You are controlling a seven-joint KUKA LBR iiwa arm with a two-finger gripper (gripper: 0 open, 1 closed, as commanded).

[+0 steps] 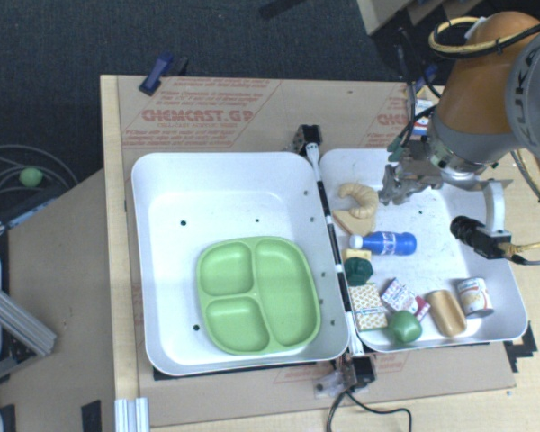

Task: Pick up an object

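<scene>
**Gripper low over the right bin, beside the croissant**

The gripper (398, 185) sits down in the right bin (486, 327), at the upper left of it; whether it is released or clenched I cannot tell. Just at its 9 o'clock lies a croissant (357, 196), the likeliest thing to be picked, with a tan pastry (353, 220) touching it at 6 o'clock. Further toward 6 o'clock lie a blue bottle (383, 242), then a cluster near the front wall: cracker (369, 307), green ball (404, 328), bread roll (446, 312) and can (473, 296).

Risks, as I judge them: the croissant is curved and crowds the bin's dividing wall, so a descent slightly off could nudge it aside or catch the pastry with it.

The left bin (162, 205) holds a green tray (256, 293). Both bins rest on a board (207, 106), with dark carpet (117, 16) beyond at 12 o'clock.
</scene>
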